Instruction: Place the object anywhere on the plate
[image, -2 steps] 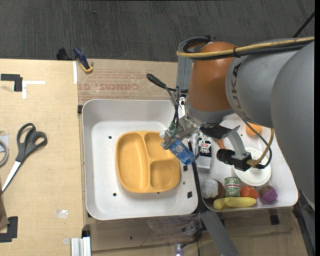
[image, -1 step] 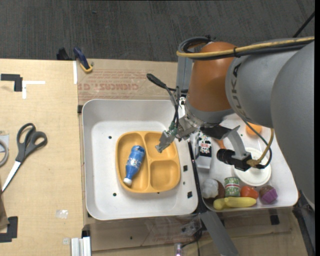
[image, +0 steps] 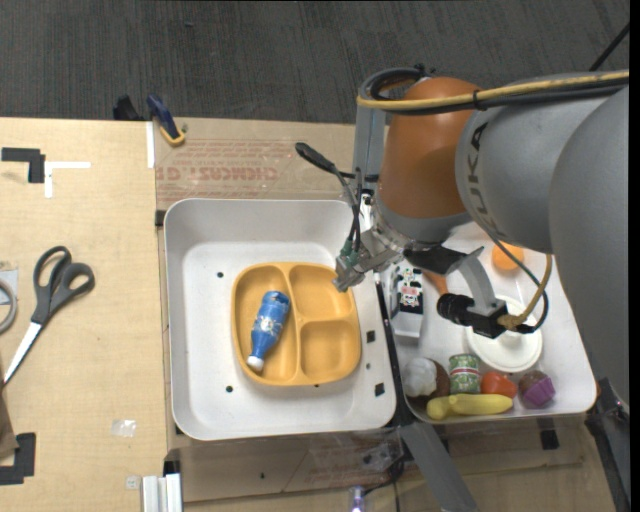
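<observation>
Leftmost, scissors (image: 45, 290) lie on the wooden bench (image: 80, 400). Next, blue bottle (image: 267, 327) w/ white cap lies tilted in the left section of the yellow plate (image: 300, 372), a smooth 3-compartment plastic tray in the left bin (image: 190, 330). Gripper (image: 347, 275) hangs over plate's upper right rim, apart from bottle, right of it; nothing seen between its tips, opening can't tell.

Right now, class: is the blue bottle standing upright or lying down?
Lying down: the blue bottle rests on its side in the yellow plate's long compartment.

Blue-and-white bottle (image: 268, 327) — yellow plate (image: 325, 350) — white bin (image: 195, 330).
</observation>
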